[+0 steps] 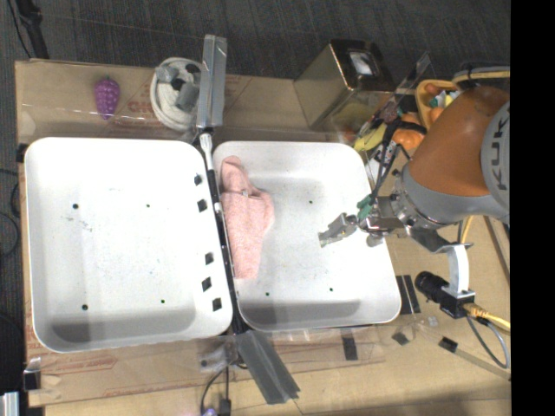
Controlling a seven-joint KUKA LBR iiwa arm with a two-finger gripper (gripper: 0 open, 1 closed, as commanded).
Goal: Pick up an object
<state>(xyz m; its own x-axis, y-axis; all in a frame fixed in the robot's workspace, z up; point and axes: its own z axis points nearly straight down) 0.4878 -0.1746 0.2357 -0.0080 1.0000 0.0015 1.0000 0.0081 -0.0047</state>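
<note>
soft cloth waiting by the divider

i see the pink cloth [243,219] lying crumpled along the left wall of the right bin [381,293], just beside the divider that parts it from the left bin [52,328]. my gripper [334,230] sits over the right half of the same bin, well apart from the cloth, with nothing between its fingers; i cannot tell how wide the jaws stand.

i judge the cloth light, limp and not fragile. it should bunch and drape, not lift as one piece. i would pinch a raised fold near its upper middle, away from the wall, where the fabric looks thickest. a flat edge could slip free.
</note>
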